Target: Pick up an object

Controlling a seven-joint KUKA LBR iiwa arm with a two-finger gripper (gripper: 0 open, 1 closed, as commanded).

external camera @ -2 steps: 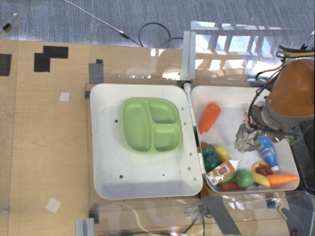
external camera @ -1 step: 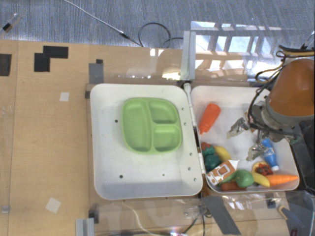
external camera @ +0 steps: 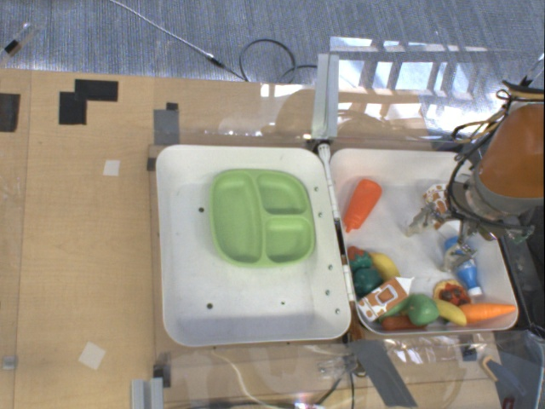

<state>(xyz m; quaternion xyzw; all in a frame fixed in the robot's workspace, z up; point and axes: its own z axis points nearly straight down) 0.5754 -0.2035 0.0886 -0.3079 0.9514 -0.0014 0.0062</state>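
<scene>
At the frame's right your gripper [external camera: 443, 228] hangs over the right bin [external camera: 400, 164]; you cannot tell its state.

Robotics lab: bench [external camera: 77, 228], two white bins [external camera: 183, 313], loose cables [external camera: 264, 58].

- Bench [external camera: 77, 254]: tan, board-like surface seen from above at a slant; black rectangular marks [external camera: 85, 99] near its far left corner; small pale squares [external camera: 111, 168] scattered on the left part
- Left bin [external camera: 192, 313]: shallow, white, rounded corners; rests directly on the bench, at centre
- Right bin [external camera: 400, 169]: shallow, white; rests on the bench just beside the left bin, their inner walls touching along a shared edge
- Grey brackets [external camera: 166, 126]: at the left bin's outer corners, against the bench
- Thin cable [external camera: 264, 58]: looped beyond the bench's far edge, on grey ribbed flooring [external camera: 255, 7]
</scene>
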